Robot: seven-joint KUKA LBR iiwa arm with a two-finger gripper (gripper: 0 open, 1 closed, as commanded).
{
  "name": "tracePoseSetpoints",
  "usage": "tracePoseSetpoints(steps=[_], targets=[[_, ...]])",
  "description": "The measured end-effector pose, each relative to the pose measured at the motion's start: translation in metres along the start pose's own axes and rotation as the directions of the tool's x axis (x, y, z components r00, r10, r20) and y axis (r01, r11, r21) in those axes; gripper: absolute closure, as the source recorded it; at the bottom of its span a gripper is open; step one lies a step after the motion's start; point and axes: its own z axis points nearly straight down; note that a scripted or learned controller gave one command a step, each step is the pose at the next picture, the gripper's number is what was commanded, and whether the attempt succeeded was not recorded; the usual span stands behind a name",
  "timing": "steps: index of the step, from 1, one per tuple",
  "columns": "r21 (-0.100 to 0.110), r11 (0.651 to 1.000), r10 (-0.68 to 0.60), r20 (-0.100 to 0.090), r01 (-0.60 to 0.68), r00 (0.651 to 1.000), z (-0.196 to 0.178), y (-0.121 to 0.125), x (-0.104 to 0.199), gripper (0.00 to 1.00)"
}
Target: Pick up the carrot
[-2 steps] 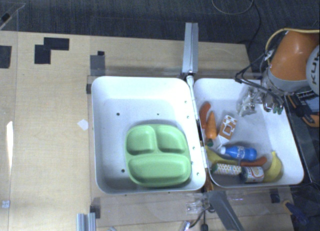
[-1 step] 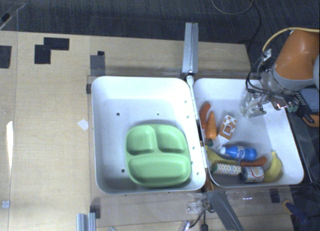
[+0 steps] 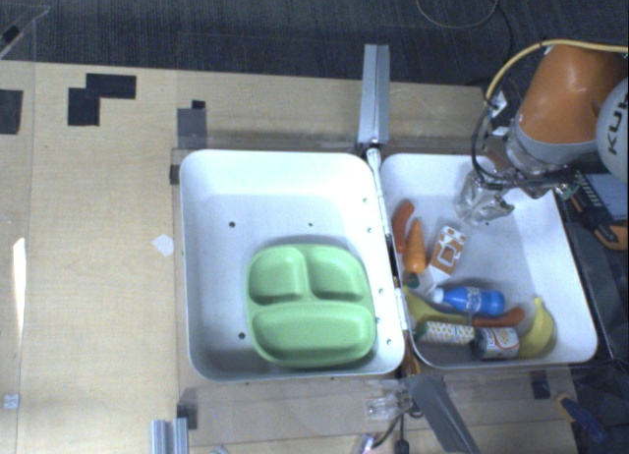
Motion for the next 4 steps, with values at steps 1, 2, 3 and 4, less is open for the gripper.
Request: tracePoseSetpoints(steps=[1,2,3,4], targets=[[-0.004,0.986,-0.166,-0.003,0.166,0.986,0.001,0.000,0.046,1.00],[0.000,0.807,-0.591,0.000,0.591,0.807,0.000,-0.021,0.021,1.00],[0.012,0.810,-0.587,0.005,0.587,0.810,-0.015,-0.023,0.018,1.00],[-0.007,0.487,-0.873,0.004,0.873,0.487,0.002,0.005,0.029,1.00]])
